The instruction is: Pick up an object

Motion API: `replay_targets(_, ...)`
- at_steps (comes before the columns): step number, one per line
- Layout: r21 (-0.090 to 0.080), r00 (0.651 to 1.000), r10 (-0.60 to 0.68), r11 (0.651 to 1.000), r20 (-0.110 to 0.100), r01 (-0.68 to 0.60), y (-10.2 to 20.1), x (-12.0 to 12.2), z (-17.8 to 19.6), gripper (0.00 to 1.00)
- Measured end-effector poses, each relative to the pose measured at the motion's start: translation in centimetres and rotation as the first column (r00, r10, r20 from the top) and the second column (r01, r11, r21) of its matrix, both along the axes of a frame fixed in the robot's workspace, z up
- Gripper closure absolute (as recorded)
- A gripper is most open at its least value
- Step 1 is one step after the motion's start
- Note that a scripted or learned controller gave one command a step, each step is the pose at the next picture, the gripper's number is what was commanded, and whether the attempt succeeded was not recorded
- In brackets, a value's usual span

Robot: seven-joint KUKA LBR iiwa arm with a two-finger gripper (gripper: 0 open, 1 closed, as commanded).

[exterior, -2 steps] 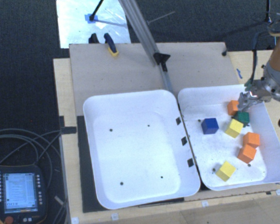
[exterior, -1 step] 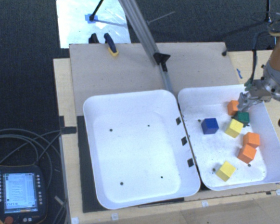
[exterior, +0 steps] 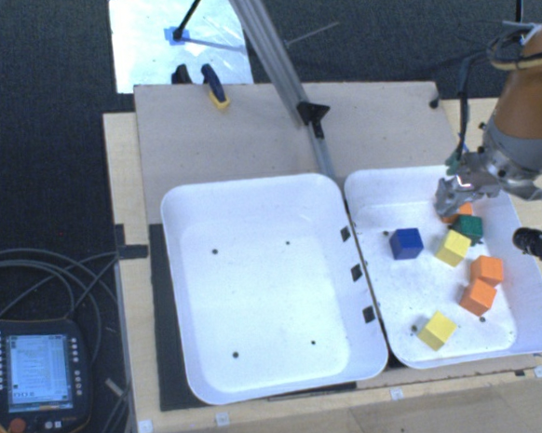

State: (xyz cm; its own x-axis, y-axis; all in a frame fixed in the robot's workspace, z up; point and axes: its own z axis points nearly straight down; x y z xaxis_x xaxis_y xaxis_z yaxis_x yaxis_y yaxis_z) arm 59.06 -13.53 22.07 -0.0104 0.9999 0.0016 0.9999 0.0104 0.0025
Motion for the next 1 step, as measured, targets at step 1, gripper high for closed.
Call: replay_targets(1, 0.001, 1.000, 0.000, 1.000, -0.002, 0.000, 5.43, -0.81, -0.59, 1.00)
